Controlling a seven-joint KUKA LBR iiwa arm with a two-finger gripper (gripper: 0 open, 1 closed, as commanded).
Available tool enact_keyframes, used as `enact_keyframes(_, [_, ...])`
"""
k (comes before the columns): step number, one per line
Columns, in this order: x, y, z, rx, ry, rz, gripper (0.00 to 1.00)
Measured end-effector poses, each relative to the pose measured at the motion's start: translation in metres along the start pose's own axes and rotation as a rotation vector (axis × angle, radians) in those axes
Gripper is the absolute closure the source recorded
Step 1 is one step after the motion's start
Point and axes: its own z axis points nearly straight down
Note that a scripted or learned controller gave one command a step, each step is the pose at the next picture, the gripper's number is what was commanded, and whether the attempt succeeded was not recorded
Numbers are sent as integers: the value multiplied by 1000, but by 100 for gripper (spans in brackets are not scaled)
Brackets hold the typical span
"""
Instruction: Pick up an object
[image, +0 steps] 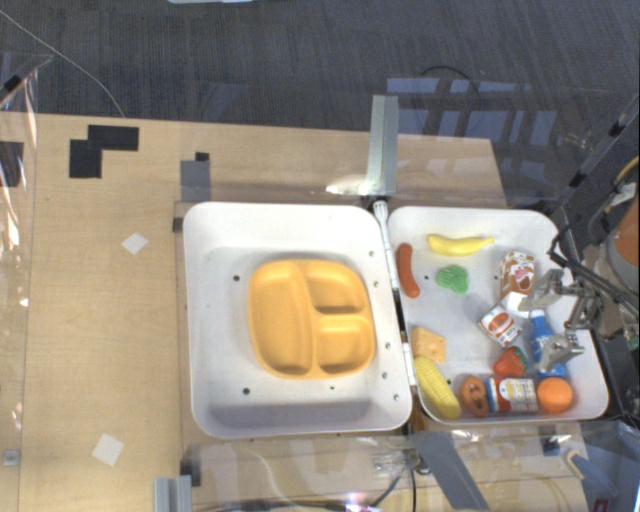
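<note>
Hovering at the three o'clock edge of the right-hand shallow white plastic bin (450, 222), the two-finger metal gripper (562, 318) has its fingers spread apart with nothing between them, poised over a crowded cluster of toy food. Directly beneath and just beside it lie a small blue-and-white carton (541, 333) and a red-and-white snack packet (499, 326), with a round orange plastic fruit (555, 395) at about five o'clock in the bin and a red-labelled can (512, 394) touching it. Choosing one target matters most: the carton looks the nearest, so I would centre the fingers on either side of it and descend straight, lest neighbours be nudged. Easier, isolated picks sit toward twelve o'clock: the yellow plastic banana (459, 242) and green leafy toy (453, 279). The left bin (215, 240) on the desk (90, 330) holds a yellow divided tray (310, 316).
</note>
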Motion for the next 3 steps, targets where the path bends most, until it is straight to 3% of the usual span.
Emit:
enact_keyframes(1, [-3,1,-13,2,-10,-6,100])
enact_keyframes(2, [-3,1,-12,2,-9,-7,0])
enact_keyframes(3, [-35,20,77,2,-28,274,0])
